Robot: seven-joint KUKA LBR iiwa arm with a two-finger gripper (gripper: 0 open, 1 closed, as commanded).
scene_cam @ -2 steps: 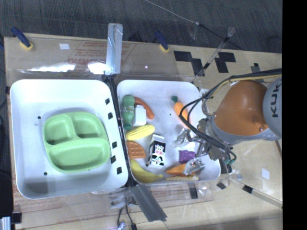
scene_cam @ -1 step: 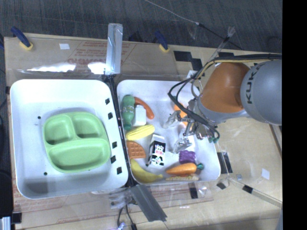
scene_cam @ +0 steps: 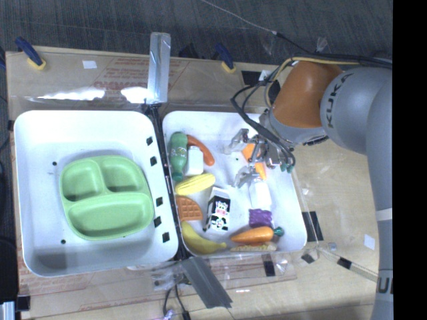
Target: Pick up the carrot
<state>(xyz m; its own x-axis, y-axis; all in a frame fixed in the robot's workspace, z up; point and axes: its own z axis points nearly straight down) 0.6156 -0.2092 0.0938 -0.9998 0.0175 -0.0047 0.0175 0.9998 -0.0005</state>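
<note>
The carrot (scene_cam: 253,235) lies near the front wall of the right bin (scene_cam: 293,199), long axis left to right, green top pointing right. The gripper (scene_cam: 244,157) hangs above the bin's middle, fingers spread, gripping nothing. No writing is legible.

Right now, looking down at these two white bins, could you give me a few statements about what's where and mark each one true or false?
1. The green divided plate lies in the left bin. True.
2. The carrot lies in the left bin. False: it lies near the front edge of the right bin.
3. The gripper hangs over the right bin. True.
4. The banana sits on the green divided plate. False: it lies in the right bin, left of the carrot.
5. A purple item lies just behind the carrot. True.
</note>
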